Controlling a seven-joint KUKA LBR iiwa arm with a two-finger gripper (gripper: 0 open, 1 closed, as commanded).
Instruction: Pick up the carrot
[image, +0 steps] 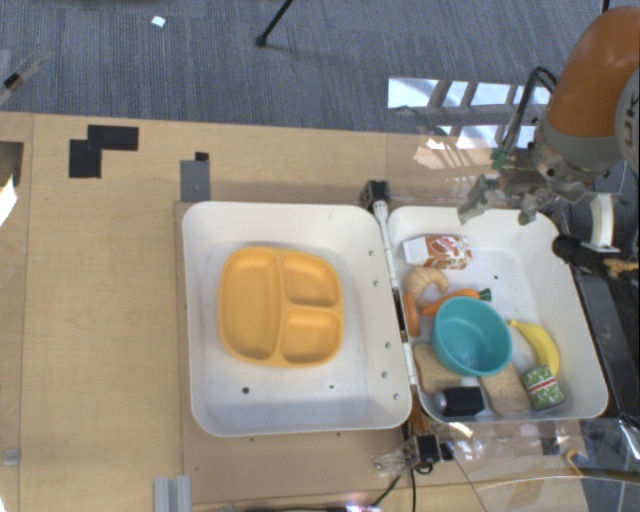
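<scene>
Carrot (452, 299) hemmed by teal bowl (472, 336) and croissant (428, 284); above open

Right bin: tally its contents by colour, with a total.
Orange: 2, carrot and a piece by the divider
Teal: 1, bowl
Yellow: 1, banana
Tan: 2, croissant, bread
Green: 1, can
Black: 1, block
Red-white: 1, packet
Total: 9
</scene>
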